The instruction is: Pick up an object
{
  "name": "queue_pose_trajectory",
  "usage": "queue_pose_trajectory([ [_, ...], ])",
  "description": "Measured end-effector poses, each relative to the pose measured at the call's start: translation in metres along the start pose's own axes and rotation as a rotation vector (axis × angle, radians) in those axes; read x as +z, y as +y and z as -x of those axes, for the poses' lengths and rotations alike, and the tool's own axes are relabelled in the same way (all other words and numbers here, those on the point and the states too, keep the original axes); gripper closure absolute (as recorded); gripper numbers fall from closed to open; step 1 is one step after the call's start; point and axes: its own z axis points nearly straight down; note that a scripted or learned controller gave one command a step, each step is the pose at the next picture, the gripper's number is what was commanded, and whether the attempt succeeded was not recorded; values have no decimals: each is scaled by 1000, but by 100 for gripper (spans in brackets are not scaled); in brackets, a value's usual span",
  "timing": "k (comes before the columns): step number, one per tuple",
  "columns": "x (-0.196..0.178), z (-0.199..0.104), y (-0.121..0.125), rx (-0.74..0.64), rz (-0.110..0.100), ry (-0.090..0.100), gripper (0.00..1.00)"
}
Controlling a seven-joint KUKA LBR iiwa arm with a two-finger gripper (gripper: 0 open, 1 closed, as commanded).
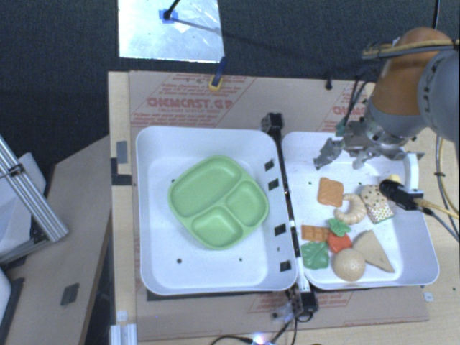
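My gripper hangs over the far part of the right bin, its two fingers spread apart and nothing between them. Just in front of it lies an orange square cracker. Further forward are a pale croissant, a speckled cracker, a small orange bar, a red tomato under a green leaf, a second green leaf, a beige ball and a tan wedge.
A green divided plate lies in the left bin. A black divider with clips runs between the bins. A black and white fitting with a cable sits at the right bin's right side.
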Motion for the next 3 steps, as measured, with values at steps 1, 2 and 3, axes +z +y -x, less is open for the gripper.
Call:
queue_pose_trajectory([
  [1,-8,0,2,-2,13,-1,0],
  [2,53,-1,7,-1,10,-1,0],
  [3,100,-1,9,0,13,-2,0],
])
